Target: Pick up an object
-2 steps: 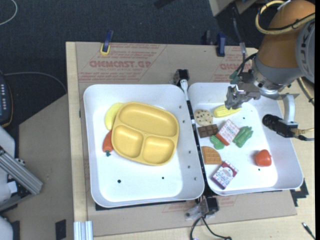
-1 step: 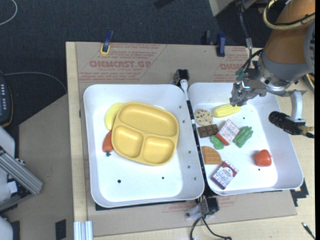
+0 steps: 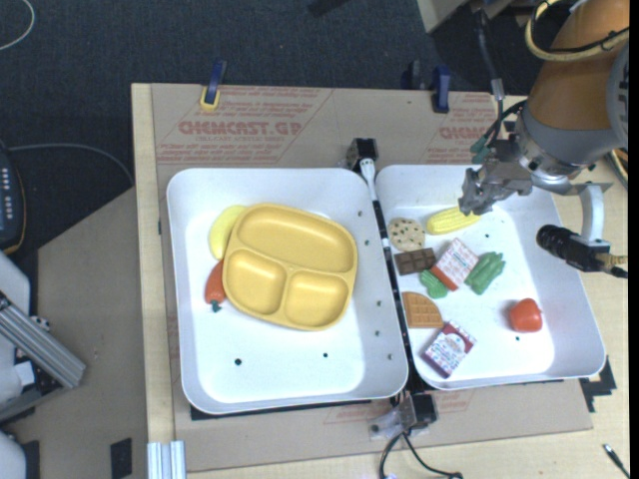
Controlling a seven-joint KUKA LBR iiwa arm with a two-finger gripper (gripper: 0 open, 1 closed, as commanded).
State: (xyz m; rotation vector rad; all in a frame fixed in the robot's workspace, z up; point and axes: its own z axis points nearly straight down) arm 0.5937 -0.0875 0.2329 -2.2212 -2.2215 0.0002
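The tool [image 3: 477,196] hangs low over the far part of the right bin [image 3: 569,297], its dark fingertips right at the near end of a yellow corn cob [image 3: 446,221]; whether they are spread or closed cannot be told, and nothing shows between them. The corn lies just left of and below the tool, tilted, touching or nearly touching it. Further left of the tool sits a round speckled cookie [image 3: 405,233], with a brown chocolate bar [image 3: 413,261] just beneath it. Below the tool lie a small red-and-white packet [image 3: 457,262], a green pepper-like piece [image 3: 485,271] and a smaller green piece [image 3: 434,284]. Lower still are an orange waffle-like wedge [image 3: 422,310], a second red-and-white packet [image 3: 447,349] and a red tomato [image 3: 525,314], the tomato well apart from the rest. Far left of the tool, in the left bin [image 3: 200,357], a yellow divided tray [image 3: 288,265] lies upturned over a yellow piece [image 3: 224,228] and a red-orange pepper [image 3: 215,285] at its left edge. Red lettering on the bench [image 3: 290,118] behind the bins reads roughly "CHEMCAST GP"; the packet print is too small to read
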